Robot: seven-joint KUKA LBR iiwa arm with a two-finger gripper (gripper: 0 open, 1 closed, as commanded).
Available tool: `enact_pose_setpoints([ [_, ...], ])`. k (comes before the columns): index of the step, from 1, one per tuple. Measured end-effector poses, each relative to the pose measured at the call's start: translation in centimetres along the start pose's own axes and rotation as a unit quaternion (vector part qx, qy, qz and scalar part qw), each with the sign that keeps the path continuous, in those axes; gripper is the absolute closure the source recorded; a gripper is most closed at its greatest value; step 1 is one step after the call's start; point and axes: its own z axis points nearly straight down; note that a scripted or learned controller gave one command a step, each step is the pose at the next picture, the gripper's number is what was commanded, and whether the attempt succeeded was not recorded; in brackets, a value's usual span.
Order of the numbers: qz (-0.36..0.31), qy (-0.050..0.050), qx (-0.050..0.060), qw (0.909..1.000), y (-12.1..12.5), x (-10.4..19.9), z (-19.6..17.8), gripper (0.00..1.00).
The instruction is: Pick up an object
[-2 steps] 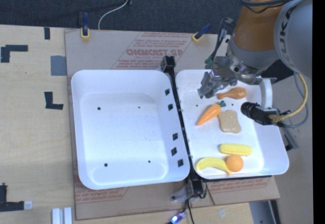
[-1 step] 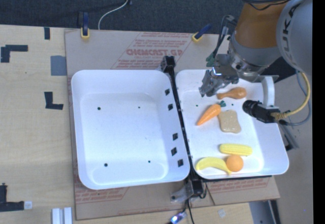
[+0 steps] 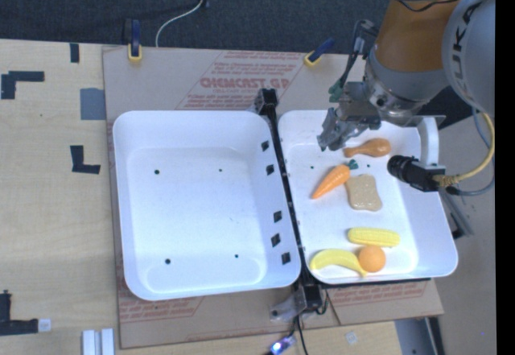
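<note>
I see my gripper (image 3: 332, 138) above the smooth tapered carrot (image 3: 331, 181) (finger gap: can't tell), a drumstick (image 3: 368, 149) just beside.

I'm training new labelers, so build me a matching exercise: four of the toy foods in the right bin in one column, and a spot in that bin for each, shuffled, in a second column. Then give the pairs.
Things:
1. carrot
2. drumstick
3. banana
4. slice of bread

Places:
A. at the bin's near edge, touching the orange ball
B. nearest the divider, lying at a slant just below the end effector
C. farthest back, just right of the end effector
D. mid-bin, between the carrot and the bin's right wall, above the corn cob

Pairs: 1-B, 2-C, 3-A, 4-D
</note>
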Motion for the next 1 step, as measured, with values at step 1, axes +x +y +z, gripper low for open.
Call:
enact_pose_setpoints([
  [1,-0.001,0.0,0.001,1.0,-0.01,0.03,-0.93,1.0],
])
